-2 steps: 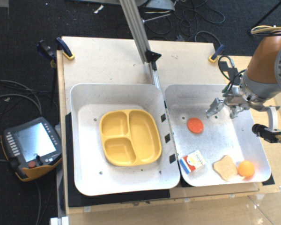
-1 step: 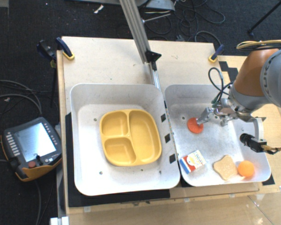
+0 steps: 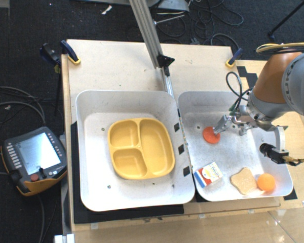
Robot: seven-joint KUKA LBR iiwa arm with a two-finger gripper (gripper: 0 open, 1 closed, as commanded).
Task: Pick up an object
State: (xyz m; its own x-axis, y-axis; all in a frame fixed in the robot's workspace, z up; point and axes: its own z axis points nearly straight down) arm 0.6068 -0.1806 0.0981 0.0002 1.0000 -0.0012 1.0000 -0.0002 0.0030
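Robot jaws (image 3: 220, 129) hover at a red disc (image 3: 211, 135) in the right bin (image 3: 192, 105) (their opening cannot be told); a yellow divided plate (image 3: 141, 148) fills the left bin (image 3: 91, 115).

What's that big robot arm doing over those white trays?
It is trying to pick something up. The arm reaches into the right bin, and its hand is down right beside a small red round thing. Nearer the front of that bin lie a little carton, a bread slice and an orange ball. The left bin has a yellow divided plate in it.
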